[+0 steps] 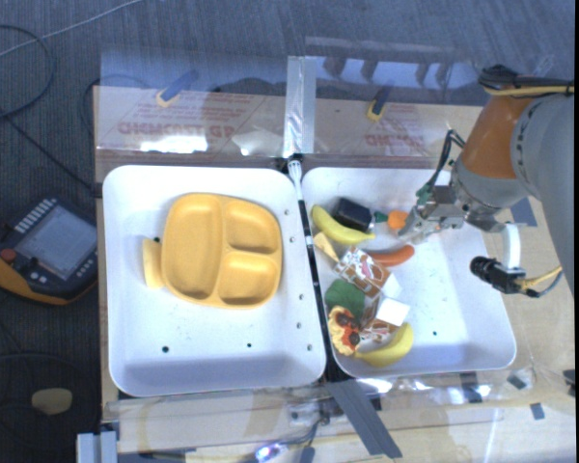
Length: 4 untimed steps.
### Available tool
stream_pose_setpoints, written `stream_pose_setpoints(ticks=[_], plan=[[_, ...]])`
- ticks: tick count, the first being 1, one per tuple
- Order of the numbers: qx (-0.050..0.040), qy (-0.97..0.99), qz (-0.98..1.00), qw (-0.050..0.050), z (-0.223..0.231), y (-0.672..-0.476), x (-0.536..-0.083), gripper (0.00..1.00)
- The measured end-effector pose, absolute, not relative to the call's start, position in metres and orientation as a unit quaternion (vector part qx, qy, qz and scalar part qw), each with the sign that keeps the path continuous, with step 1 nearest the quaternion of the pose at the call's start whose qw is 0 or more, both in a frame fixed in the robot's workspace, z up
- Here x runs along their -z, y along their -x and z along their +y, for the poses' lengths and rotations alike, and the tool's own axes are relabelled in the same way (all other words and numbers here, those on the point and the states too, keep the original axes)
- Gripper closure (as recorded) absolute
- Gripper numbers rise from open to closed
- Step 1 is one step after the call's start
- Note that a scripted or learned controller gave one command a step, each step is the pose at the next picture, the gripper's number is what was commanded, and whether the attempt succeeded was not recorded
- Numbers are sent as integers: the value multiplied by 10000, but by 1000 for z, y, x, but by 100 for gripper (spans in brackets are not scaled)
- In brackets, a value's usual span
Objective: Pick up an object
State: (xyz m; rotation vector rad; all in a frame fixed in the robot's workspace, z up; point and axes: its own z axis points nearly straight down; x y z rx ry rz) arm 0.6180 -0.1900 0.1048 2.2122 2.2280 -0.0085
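The right white bin (463,321) holds a heap of toy food along its left side: a yellow banana (334,226), a black block (352,211), a small orange piece (397,221), a red-orange pepper (394,255), a printed packet (365,274), a green item (344,295), a white box (393,312) and a second banana (394,345). My gripper (423,226) hangs low in the bin's upper middle. It is just right of the small orange piece and above the pepper. Nothing visible is lifted off the bin floor.
The left bin (121,297) carries a yellow divided plate (220,249). A black cable fitting (490,271) juts out below the wrist over the right bin's right side. On the floor at far left lies a control pendant (43,249). Bare bin floor shows at the right bin's lower right.
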Motion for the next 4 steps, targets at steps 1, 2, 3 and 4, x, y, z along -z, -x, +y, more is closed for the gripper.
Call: stream_pose_setpoints(ticks=[1, 2, 3, 4], plan=[[29, -7046, 7096, 9, -190, -618, -105, 0], [14, -8094, 5872, -11, -181, -588, -128, 0], [-25, -7781, 6281, 85, -134, -628, -94, 0], [-12, -7883, 6152, 63, -119, -607, -90, 0]])
